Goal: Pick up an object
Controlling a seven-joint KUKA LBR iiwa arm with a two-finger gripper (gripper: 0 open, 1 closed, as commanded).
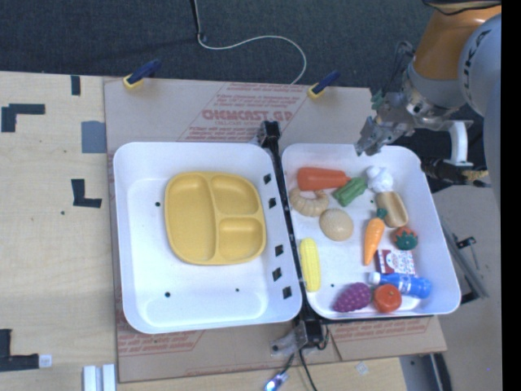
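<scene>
In the right bin (435, 218), glossy toy foods; hand (368, 142) above.

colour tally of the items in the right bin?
Orange or red: 4 (sausage, carrot, strawberry, tomato)
Tan: 3 (croissant, egg, bun)
Yellow: 1 (corn)
Green: 1 (pepper)
Purple: 1 (grapes)
Total: 10
</scene>
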